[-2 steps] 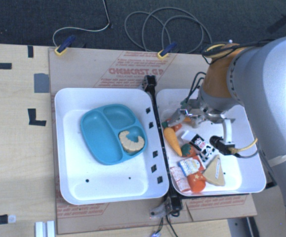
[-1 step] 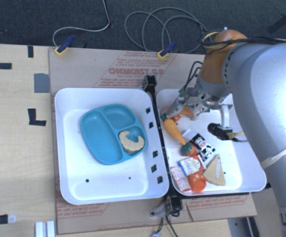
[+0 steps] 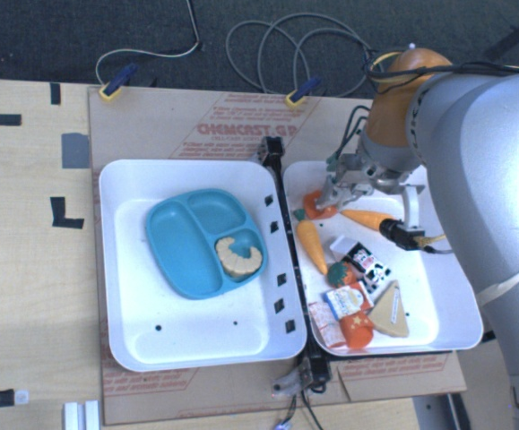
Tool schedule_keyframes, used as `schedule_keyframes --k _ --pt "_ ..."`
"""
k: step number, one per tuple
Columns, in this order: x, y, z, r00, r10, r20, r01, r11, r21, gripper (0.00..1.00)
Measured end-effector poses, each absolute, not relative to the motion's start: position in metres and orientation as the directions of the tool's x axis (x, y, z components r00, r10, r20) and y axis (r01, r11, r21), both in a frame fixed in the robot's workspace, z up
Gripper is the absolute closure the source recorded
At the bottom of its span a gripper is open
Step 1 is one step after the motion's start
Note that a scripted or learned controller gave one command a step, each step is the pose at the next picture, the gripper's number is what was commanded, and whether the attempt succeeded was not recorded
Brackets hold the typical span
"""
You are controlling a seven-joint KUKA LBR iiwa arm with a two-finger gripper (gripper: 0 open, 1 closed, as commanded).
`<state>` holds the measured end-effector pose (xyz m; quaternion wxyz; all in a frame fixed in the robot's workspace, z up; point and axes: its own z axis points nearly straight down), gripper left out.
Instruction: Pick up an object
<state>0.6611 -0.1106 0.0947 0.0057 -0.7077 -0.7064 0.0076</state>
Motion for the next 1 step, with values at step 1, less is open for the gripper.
schedule_keyframes --k 1 --pt "0.6067 -0.1356 0.1918 0.000 1.000 -0.002 1.000 0.000 0.001 1.00"
